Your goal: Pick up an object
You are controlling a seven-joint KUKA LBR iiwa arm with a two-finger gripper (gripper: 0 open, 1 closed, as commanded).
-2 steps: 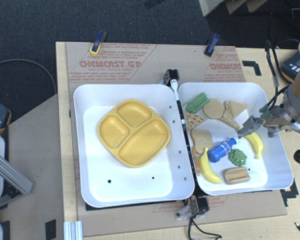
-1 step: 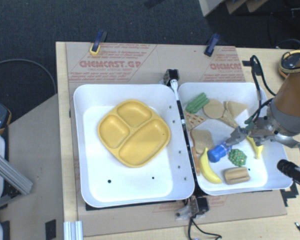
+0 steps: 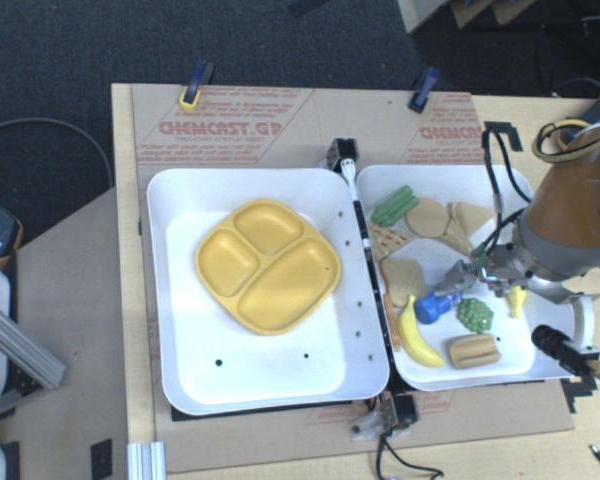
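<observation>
Two white bins are sitting side by side on the counter (image 3: 280, 118). The left bin (image 3: 170, 268) is carrying one yellow divided plate (image 3: 268, 265). The right bin (image 3: 380, 183) is holding one banana (image 3: 416, 334), one blue piece (image 3: 432, 307), one green bumpy piece (image 3: 474, 314), one green ridged piece (image 3: 393, 206), one tan cylinder (image 3: 472, 349) and several tan flat pieces. The end effector (image 3: 480, 273) is hovering over the blue piece; whether it is apart or together cannot be told. Two blue clamps are pinning the cardboard sheet, and dark carpet is surrounding the counter.
</observation>
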